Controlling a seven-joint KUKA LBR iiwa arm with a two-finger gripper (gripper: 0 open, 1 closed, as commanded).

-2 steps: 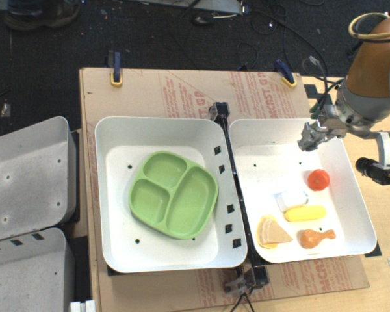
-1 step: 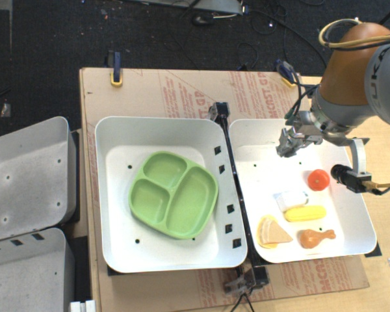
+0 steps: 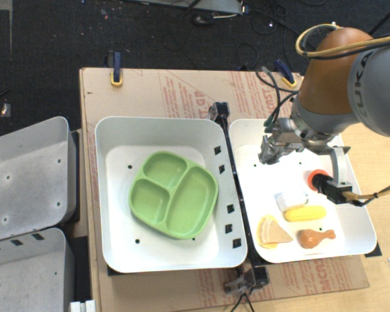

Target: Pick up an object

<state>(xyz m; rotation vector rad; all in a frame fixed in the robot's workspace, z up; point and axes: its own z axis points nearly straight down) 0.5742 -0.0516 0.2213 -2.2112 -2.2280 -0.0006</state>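
Closest to the camera, along the near wall of the right bin (image 3: 257, 187), a brown toy drumstick (image 3: 316, 237) and a pale orange wedge (image 3: 272, 231) are seen lying near each other, with a yellow piece (image 3: 304, 213) just behind them and a small white block (image 3: 290, 200) touching, or all but touching, that yellow piece. The gripper (image 3: 272, 151) is held over the far part of the same bin, above bare floor and apart from all four items; whether it is parted or closed cannot be told from this slant, and nothing can be made out in its grasp. The pick is therefore judged not yet made. The main risk is judged to lie in the crowding: if the gripper were lowered onto the white block, the yellow piece could be caught or pushed aside, and a grasp could be spoiled. The drumstick, being rounded and tapered, may be squeezed out sideways, while the wedge looks flat and low and could be missed altogether. Items near the bin wall may also be hard to straddle. The left bin (image 3: 117, 174) is occupied by a green divided plate (image 3: 174, 194), well apart from the gripper.
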